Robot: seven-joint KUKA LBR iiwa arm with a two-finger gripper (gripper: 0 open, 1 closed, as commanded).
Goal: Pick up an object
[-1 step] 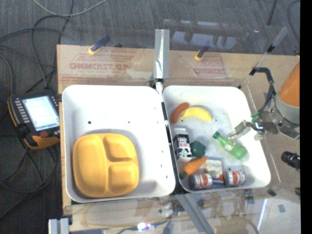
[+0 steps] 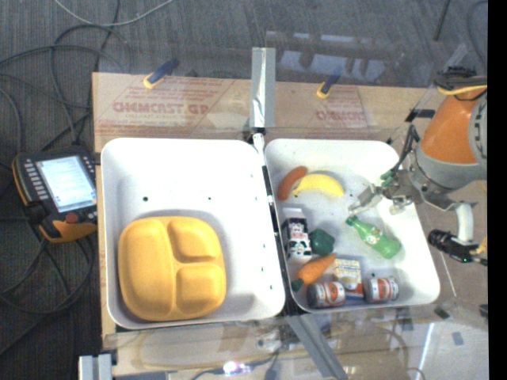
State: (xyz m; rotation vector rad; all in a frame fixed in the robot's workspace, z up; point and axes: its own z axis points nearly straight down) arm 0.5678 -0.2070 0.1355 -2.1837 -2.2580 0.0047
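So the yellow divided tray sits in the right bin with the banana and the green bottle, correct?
Not quite. The camera view shows the yellow divided tray alone in the left bin. The banana and the green bottle lie in the right bin, where the gripper is.

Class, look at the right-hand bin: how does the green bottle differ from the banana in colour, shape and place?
The green bottle is green, the banana yellow. The bottle is straight with a narrow neck, while the banana is curved. The bottle lies toward the bin's right side just below the gripper, and the banana lies near the bin's far edge, beside a red sausage. Both lie flat in the right bin.
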